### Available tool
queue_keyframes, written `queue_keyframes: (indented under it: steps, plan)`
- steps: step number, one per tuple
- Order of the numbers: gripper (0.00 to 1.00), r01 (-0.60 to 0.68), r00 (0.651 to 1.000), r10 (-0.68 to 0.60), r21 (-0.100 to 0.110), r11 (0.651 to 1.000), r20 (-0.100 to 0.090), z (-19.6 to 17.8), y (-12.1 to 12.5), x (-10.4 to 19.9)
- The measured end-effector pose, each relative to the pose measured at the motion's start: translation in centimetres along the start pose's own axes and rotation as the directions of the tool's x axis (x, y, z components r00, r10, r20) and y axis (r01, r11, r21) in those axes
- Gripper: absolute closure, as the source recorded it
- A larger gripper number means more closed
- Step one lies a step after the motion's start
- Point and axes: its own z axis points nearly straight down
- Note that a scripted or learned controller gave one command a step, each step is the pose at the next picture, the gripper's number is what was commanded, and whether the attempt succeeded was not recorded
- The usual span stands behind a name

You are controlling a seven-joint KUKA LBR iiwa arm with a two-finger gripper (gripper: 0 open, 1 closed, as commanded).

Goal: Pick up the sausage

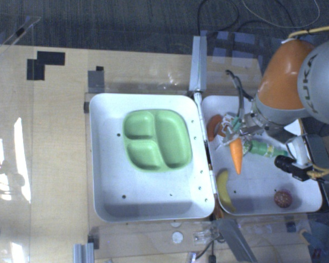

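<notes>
Your right white bin (pixel 312 201) holds, nearest first, a yellow banana (pixel 224 189), a dark red round fruit (pixel 283 199) and an orange carrot (pixel 236 154); the reddish-brown sausage (pixel 214 127) lies beside the gripper (pixel 234 126). "KU" marks the arm (pixel 301 86).

The one readable mark is on the grey arm (pixel 318 81) at the right of the camera view: dark letters run down its housing, just right of the orange band (pixel 282 75). They appear to read "KU", the start of a brand name, with the remaining letters cut off by the curve of the housing and the edge of the view. Nothing else in the view carries text, labels or numbers clear enough to read.
</notes>
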Motion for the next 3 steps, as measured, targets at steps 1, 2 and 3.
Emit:
queue_keyframes:
  steps: [1, 2, 3]
  plan:
    - [1.0, 0.165, 0.986, -0.165, -0.001, 0.986, 0.0, 0.0, 3.4, 0.0]
    - [1.0, 0.451, 0.892, -0.451, -0.003, 0.892, 0.003, -0.4, 4.3, -3.4]
    - [1.0, 0.322, 0.947, -0.322, 0.0, 0.947, -0.001, 0.0, 0.0, 0.5]
